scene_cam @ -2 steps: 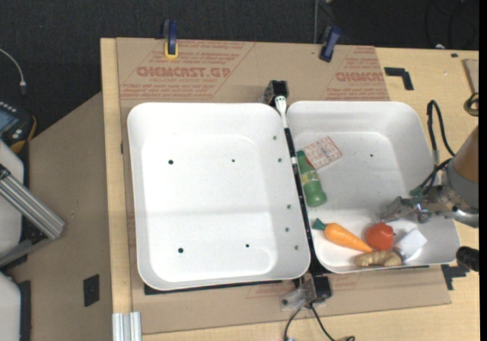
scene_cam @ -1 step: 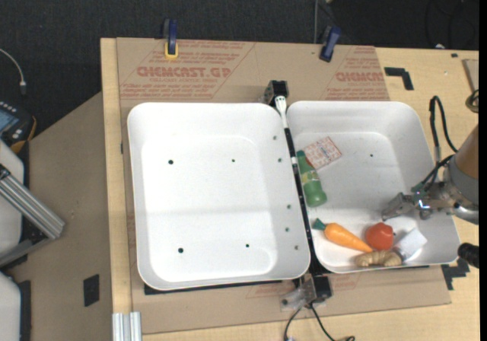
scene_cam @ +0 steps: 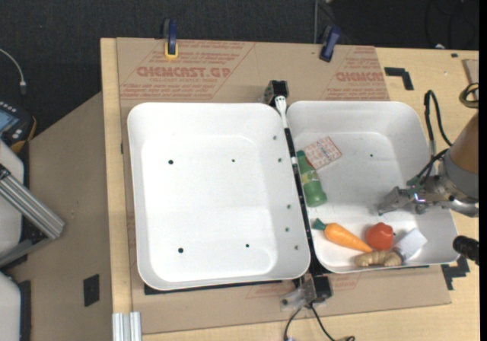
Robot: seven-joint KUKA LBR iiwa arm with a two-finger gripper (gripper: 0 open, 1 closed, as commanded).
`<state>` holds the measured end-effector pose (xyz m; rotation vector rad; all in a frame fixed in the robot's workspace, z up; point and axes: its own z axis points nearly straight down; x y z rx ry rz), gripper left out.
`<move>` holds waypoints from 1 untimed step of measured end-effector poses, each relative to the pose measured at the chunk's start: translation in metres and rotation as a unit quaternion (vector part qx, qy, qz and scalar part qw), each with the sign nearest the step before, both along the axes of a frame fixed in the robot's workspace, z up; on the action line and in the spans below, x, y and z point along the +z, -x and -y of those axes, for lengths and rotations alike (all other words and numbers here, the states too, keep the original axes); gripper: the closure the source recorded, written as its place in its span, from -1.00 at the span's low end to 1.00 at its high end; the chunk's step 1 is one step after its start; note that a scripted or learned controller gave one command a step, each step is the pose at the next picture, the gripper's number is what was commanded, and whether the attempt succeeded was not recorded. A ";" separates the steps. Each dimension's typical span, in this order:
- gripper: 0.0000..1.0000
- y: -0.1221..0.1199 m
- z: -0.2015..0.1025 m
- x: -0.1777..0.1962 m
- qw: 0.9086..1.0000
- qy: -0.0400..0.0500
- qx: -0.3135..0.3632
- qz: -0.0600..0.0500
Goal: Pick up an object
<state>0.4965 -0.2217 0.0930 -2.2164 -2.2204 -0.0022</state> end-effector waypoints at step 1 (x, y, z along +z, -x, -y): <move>-1.00 -0.075 -0.003 -0.009 1.000 -0.002 0.002 0.001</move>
